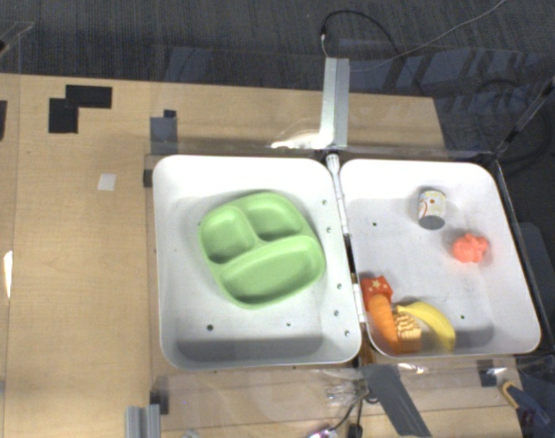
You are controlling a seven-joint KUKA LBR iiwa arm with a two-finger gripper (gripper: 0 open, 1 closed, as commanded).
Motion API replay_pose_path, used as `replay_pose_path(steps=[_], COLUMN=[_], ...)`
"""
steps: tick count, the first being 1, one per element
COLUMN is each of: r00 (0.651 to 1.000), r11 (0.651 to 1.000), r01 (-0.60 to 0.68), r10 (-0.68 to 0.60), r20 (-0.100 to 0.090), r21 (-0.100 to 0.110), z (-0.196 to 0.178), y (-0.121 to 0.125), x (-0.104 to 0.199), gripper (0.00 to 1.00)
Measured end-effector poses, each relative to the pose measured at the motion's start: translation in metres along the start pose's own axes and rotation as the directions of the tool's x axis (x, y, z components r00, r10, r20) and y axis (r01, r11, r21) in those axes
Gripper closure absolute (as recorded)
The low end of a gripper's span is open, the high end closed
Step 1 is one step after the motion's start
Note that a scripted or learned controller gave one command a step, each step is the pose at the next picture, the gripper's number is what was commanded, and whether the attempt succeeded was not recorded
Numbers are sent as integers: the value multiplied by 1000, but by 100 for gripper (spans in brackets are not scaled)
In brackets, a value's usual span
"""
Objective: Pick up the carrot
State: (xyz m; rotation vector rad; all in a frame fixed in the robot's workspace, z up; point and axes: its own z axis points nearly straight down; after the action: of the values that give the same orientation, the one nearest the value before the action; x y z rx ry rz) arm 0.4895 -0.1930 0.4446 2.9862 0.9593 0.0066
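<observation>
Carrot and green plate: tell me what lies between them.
In the camera view, the bins' adjoining walls separate the carrot from the green plate; otherwise bare white floor.

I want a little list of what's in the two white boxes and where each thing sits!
left bin: green plate with three sections, lying in the middle
right bin: carrot, banana, can, orange-pink lump
carrot: near corner by the divider, touching the banana
banana: right of the carrot
can: far part, on its own
orange-pink lump: right side, on its own

Orange carrot (382, 319) flat, right bin's near-left corner
</observation>
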Motion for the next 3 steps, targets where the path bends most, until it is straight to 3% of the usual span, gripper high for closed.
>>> replay_pose_path(steps=[3], r00=[999], r11=[999], r01=[38], r10=[-38], r20=[-1], r21=[-7], z=[-32], y=[1], x=[6], gripper=[100])
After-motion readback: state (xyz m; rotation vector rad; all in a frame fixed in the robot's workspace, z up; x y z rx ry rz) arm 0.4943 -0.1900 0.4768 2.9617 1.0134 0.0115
